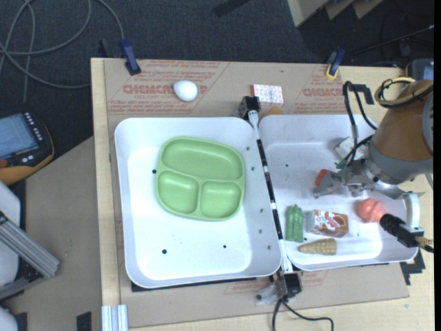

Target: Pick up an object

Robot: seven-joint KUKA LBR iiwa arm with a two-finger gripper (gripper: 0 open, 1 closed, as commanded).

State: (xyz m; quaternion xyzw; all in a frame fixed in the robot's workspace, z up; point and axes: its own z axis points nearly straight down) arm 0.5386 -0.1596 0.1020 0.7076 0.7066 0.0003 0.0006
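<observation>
Several small items crowd the right bin (303, 133), our landmark. Along its near edge we see a cone (317, 246), a red-and-white packet (328, 222) and a green piece (294, 223); a pink lump (370, 209) sits just beyond. Farther in, the gripper (339, 182) hovers at a small red object (322, 178). We can't tell whether it's clenched. Crowding could spoil the grab, we reckon.

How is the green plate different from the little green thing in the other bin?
The green plate is wide and flat with three sections; the little green thing is a narrow strip. The plate lies alone in the left bin; the strip shares the right bin with other small items. The plate is pale green, the strip darker. Both are green and lie flat.
</observation>
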